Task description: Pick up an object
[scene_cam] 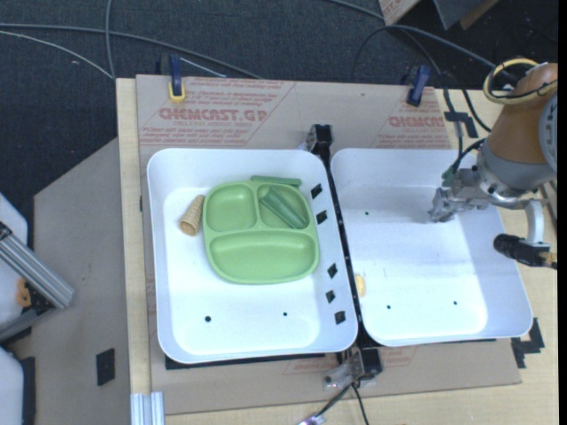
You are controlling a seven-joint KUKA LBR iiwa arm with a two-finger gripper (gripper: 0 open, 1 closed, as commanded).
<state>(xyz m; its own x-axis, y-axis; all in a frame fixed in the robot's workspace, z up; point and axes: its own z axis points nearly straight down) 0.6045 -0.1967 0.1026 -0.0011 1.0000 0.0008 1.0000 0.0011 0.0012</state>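
In the camera view, the arm [523,140] is reaching in from the right, its orange band sitting above the wrist, and the hand [440,211] is hanging low over the upper right part of the right bin [425,321], near that bin's far wall. Whether the hand is apart or together I cannot tell (the tips are too small and blurred against the white floor), and nothing is showing between them.

The things to pick are lying well apart from the hand, in the left bin [248,335]. A green divided plate [261,255] is resting flat near the middle of that bin, and a darker green piece [285,206] is lying in the plate's upper right compartment, tilted. A tan cone [190,215] is lying just beside the plate's left rim. A small yellowish bit [359,284] is sitting at the seam between the two bins.

Both bins are sitting on a brown board [221,104] on the bench, held by blue clamps [176,76] at its far edge.
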